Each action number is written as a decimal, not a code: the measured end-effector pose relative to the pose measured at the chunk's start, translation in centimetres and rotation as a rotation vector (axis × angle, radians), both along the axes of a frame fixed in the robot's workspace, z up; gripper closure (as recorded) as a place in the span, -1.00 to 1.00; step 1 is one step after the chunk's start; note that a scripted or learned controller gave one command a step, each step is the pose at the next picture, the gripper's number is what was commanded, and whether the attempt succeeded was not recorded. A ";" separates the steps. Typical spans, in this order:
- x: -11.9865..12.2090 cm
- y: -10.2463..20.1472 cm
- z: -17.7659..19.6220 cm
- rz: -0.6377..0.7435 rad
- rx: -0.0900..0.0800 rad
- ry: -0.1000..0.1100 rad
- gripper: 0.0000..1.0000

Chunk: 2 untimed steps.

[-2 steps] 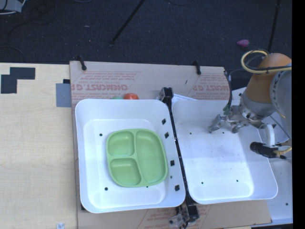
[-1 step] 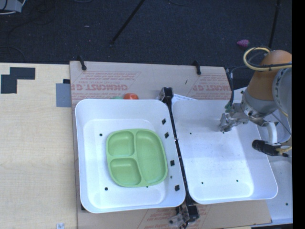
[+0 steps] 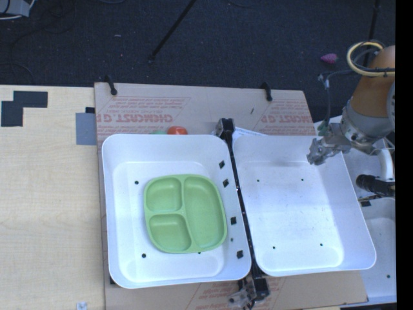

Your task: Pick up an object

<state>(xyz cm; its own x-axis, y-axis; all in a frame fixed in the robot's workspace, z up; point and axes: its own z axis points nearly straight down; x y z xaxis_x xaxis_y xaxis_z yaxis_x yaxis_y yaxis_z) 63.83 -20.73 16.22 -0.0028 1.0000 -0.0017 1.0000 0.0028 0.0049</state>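
1. The gripper (image 3: 317, 155) sits at the upper right of the frame, over the far right corner of the right bin (image 3: 303, 263); I cannot tell its state from this view.
2. The only pickable object inside a bin is the green divided plate (image 3: 186, 212), lying flat in the middle of the left bin (image 3: 122, 173), well apart from the gripper.
3. A small orange item (image 3: 177, 131) lies just beyond the left bin's upper edge, on the cardboard (image 3: 193, 108).
4. In my judgement, a good pick means crossing to the left bin, then pinching the plate's raised rim or a divider ridge, since its flat floor offers no grip.
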 end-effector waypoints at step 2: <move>-1.4 5.4 5.3 0.002 0.004 0.007 1.00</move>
<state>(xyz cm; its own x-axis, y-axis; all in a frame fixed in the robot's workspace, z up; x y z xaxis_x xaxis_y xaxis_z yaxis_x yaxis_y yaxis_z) 62.43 -15.36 21.54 -0.0044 1.0000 0.0027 1.0000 0.0044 -0.0020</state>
